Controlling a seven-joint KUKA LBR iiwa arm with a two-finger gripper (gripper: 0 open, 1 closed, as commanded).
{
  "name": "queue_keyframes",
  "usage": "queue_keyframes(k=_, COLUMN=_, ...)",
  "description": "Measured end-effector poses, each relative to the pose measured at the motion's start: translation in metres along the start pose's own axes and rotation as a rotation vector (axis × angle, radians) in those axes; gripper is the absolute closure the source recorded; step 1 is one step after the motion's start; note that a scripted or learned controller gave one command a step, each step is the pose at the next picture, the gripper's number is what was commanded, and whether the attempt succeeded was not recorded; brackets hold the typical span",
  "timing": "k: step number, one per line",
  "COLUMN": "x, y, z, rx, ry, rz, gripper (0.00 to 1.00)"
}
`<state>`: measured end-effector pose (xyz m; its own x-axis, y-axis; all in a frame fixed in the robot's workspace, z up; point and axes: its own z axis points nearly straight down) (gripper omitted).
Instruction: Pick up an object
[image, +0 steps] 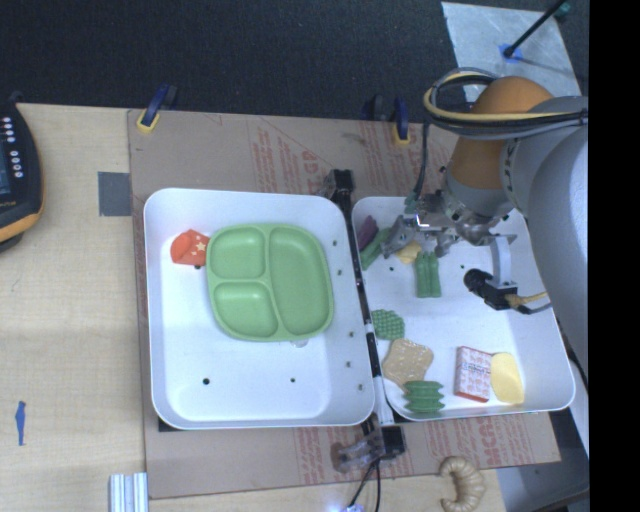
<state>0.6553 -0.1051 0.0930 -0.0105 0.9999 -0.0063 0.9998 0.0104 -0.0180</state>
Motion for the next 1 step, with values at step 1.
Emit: queue_keyframes(k=1, x=-0.0667, y=0.0000, z=0.0006, rx=-0.018, ry=0.003, rz=0.012, gripper=0.00)
